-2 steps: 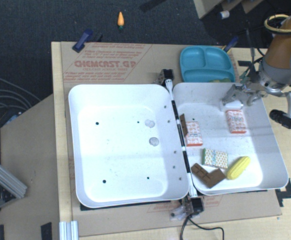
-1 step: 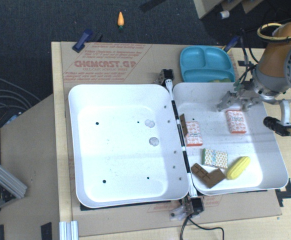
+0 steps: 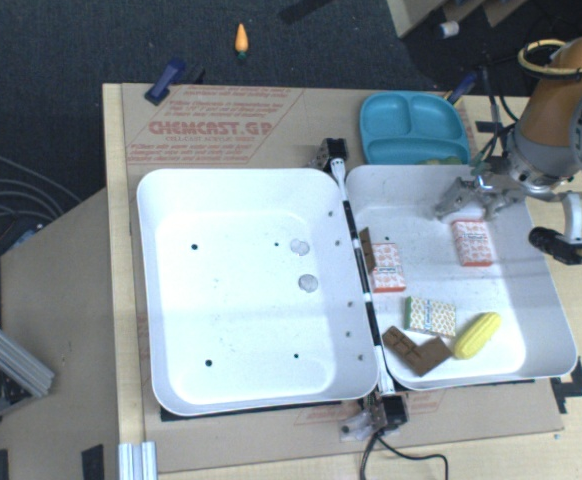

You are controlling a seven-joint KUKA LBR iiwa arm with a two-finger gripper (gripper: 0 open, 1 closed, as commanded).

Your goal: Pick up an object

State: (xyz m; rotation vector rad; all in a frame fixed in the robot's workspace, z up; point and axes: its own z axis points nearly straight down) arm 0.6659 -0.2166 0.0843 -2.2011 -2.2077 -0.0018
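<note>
Your gripper [image 3: 479, 200] hung splayed, grasping nothing, at 12 o'clock of the red-and-white packet [image 3: 472, 242] in the right bin [image 3: 541, 298]; probably lined up for it.

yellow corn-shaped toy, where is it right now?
The yellow corn-shaped plastic toy lies in the right-hand white bin near its front edge, just right of the brown L-shaped block and the small green-patterned packet.

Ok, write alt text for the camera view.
The arm's hand hovers above the right bin, just above a red-and-white packet. That bin also holds another packet, a yellow toy and a brown piece.
</note>
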